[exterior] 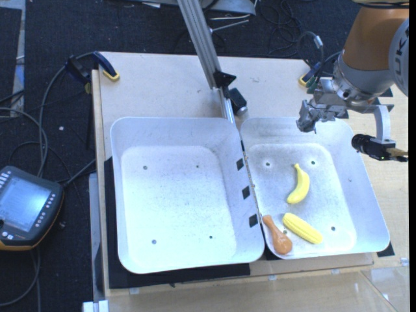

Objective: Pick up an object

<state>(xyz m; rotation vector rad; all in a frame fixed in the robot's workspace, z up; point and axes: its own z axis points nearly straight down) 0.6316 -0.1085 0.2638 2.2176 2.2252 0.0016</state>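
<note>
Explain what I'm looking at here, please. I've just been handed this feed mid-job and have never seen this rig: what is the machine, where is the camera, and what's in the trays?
One fixed camera looks down at a slant on a bench. The grey and orange machine on the right is a robot arm; the dark part at its tip is its gripper, hanging above the far edge of the right bin. I see nothing in it. That bin holds a banana, a yellow corn-like piece and an orange carrot-like piece near its front. Beside it is the left bin. The handheld controller lies on the floor at far left.
</note>
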